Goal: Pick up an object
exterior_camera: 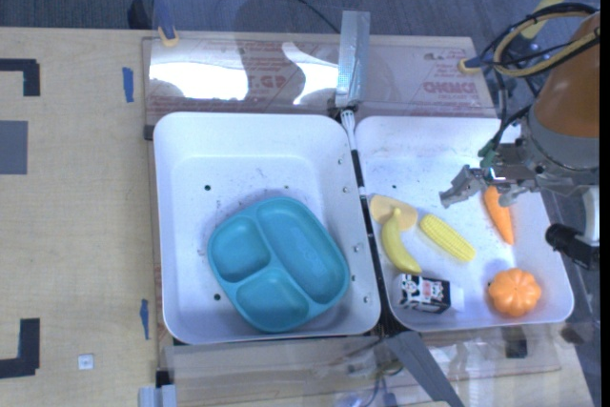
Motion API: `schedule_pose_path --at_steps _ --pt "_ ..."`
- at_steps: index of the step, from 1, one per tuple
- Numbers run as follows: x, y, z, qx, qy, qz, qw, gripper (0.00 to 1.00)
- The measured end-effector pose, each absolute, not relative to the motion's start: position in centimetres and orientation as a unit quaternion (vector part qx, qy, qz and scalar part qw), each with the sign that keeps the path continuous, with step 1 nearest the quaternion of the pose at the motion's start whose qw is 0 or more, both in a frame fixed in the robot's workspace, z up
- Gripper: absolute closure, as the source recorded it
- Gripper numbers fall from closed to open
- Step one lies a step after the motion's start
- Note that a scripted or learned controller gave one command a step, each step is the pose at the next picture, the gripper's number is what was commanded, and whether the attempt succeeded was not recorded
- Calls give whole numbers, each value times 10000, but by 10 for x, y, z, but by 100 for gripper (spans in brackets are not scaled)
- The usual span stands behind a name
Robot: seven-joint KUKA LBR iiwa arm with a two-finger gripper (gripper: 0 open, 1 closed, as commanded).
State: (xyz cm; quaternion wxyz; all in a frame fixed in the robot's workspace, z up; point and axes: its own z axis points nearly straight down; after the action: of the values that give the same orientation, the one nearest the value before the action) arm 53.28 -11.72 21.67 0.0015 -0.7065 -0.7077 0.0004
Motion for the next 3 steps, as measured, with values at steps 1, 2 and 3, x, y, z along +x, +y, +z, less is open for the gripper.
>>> schedule_pose_path --at_steps 1,2,3 --pt "518 -172 240 -7798 -6260 -2 -19 0" --pt "516 -203 171 -7561 -6544 26 37 0" --pt "555 -204 93 -7646 -6445 -78 51 0"
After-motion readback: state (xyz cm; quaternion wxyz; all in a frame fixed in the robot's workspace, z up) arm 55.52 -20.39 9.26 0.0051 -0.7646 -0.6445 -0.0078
